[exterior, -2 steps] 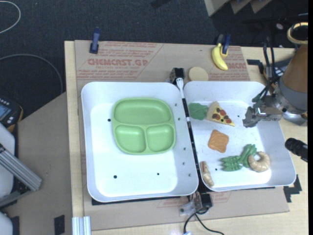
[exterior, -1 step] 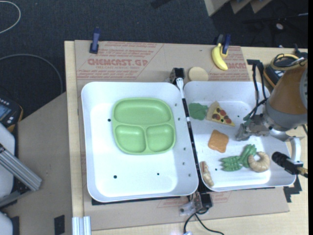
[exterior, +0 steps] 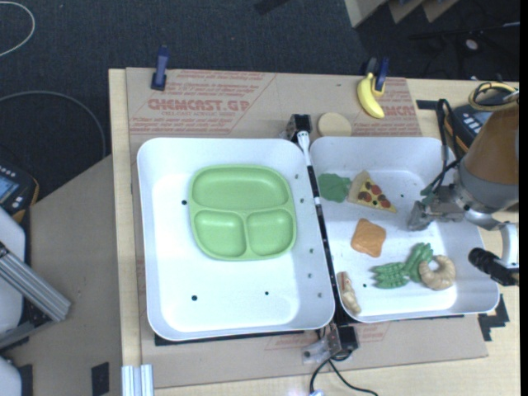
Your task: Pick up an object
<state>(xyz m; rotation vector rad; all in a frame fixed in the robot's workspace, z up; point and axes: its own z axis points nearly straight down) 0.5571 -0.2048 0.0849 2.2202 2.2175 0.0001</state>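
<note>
Camera view looks down on the right bin point(exterior: 388, 308), where the objects to pick lie: a pizza slice point(exterior: 370, 192), a dark green piece point(exterior: 334, 187), an orange piece point(exterior: 368, 238), a green leafy toy point(exterior: 402, 269), a beige ring point(exterior: 436, 272) and a brown item point(exterior: 348, 293) against the left wall. The gripper point(exterior: 422, 214) stands low over the bin's right part, near the pizza slice; if its jaws are apart or together, I cannot tell. The left bin point(exterior: 165, 246) carries a green divided tray point(exterior: 243, 211). A banana point(exterior: 370, 97) lies on the bench behind.
</note>
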